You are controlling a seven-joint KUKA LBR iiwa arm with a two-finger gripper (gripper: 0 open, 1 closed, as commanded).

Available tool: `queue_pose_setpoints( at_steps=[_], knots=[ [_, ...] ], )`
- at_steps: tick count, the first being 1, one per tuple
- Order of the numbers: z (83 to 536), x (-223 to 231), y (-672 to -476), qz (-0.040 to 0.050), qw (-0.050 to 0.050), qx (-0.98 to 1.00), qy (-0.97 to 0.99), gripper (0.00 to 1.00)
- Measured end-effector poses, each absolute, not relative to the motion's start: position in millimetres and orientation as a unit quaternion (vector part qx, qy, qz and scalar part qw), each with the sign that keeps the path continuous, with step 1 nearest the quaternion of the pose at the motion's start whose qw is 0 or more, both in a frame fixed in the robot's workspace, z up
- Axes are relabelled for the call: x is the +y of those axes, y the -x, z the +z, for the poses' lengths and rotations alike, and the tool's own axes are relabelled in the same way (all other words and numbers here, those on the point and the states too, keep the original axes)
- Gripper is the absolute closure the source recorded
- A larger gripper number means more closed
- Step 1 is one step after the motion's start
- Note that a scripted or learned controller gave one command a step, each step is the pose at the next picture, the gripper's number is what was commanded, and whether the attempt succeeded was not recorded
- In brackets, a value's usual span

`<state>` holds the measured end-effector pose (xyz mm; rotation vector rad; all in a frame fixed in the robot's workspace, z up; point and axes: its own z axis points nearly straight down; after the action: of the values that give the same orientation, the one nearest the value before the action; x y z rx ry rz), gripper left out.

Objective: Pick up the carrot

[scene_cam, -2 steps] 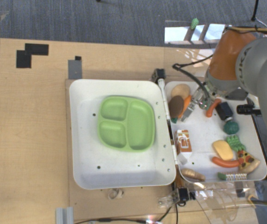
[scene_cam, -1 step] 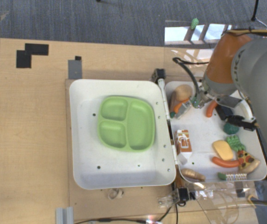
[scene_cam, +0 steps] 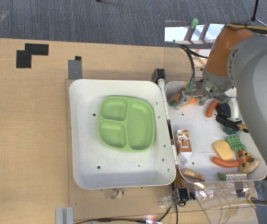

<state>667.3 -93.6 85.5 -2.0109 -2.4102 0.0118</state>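
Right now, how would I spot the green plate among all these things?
Find the two white bins side by side; take the left bin. In its middle lies the green plate, rounded and split into three compartments. Nothing sits on it, while the toy foods crowd the right bin.

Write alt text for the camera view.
The grey arm's gripper sits low over an orange carrot at the far left corner of the right white bin. The left white bin holds a green divided plate.
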Motion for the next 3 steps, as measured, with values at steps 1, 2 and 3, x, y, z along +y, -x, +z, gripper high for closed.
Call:
queue_pose_setpoints(
  at_steps=[1, 2, 3],
  knots=[
    [91.5, -90.2, -662.1, 0.0093, 0.013, -0.77, 0.638, 1.0],
    [91.1, -89.7, -661.9, 0.0091, 0.014, -0.77, 0.638, 0.0],
    [103.3, -89.5, -664.0, 0.0087, 0.009, -0.773, 0.634, 1.0]
  ],
)
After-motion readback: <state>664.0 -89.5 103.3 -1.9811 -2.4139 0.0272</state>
